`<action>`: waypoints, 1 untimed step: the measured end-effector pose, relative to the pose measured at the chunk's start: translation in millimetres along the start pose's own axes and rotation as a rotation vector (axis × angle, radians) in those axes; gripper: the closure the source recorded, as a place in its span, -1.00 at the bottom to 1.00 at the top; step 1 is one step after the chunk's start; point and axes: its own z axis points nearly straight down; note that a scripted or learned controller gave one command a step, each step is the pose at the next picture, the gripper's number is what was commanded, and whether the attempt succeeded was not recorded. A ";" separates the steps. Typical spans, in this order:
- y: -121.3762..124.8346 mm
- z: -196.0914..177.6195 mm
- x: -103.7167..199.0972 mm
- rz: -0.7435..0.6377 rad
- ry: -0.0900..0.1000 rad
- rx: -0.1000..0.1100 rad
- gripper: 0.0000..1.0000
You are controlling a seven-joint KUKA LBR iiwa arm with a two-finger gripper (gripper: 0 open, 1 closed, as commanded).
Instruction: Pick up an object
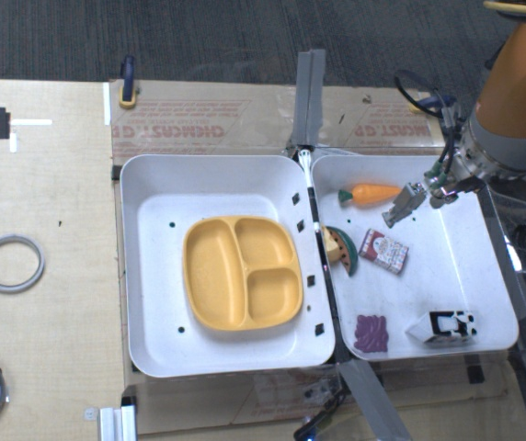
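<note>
A: Which step is this?
B: The approach. The gripper (399, 213) hangs above the right bin (484, 274), just beside the toy carrot (374, 194), with nothing visibly between its fingers; whether they stand apart cannot be told.
A: Next?
B: Probably descending squarely over the carrot and closing across it.

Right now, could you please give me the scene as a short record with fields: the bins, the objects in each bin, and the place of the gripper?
left bin: one yellow divided plate, three compartments
right bin: orange carrot, red carton, melon slice toy by the divider, purple object, black-and-white object
gripper: above the right bin, just right of the carrot, nothing seen between its fingers
bench, left side: grey ring
</note>
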 end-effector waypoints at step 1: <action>-11.0 150.8 -19.3 -0.008 0.001 0.000 -1.00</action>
